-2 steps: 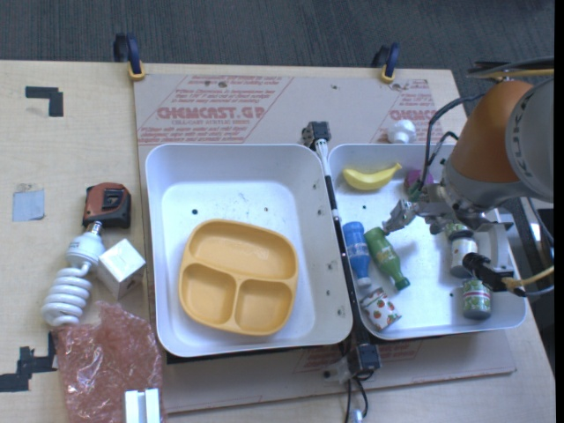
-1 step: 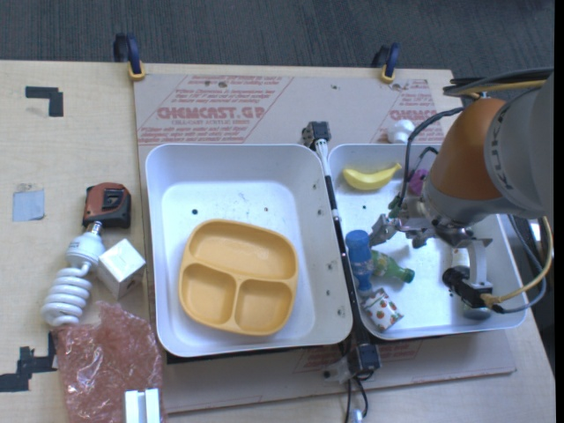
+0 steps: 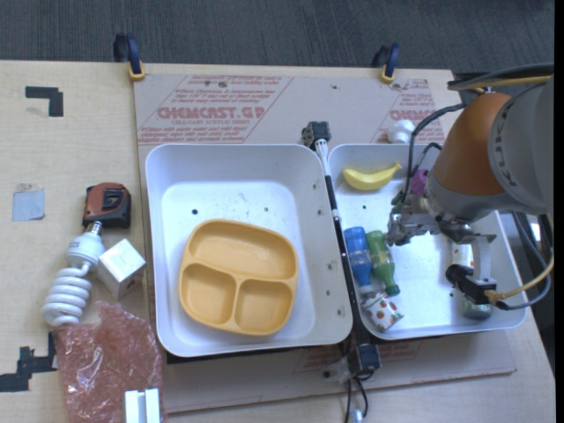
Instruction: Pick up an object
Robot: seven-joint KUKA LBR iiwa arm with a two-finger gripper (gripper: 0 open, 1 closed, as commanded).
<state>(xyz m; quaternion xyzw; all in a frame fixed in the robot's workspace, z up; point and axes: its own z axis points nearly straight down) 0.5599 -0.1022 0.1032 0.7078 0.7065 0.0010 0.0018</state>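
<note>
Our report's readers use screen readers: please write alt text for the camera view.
The arm hangs over the right bin, which holds a banana, blue bottle, green bottle and dice. The left bin holds a yellow tray.

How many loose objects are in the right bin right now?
4 visible: a banana at the far end, a blue bottle and green bottle side by side near the divider, a dice-like cube at the near corner. The arm may hide others.
</note>
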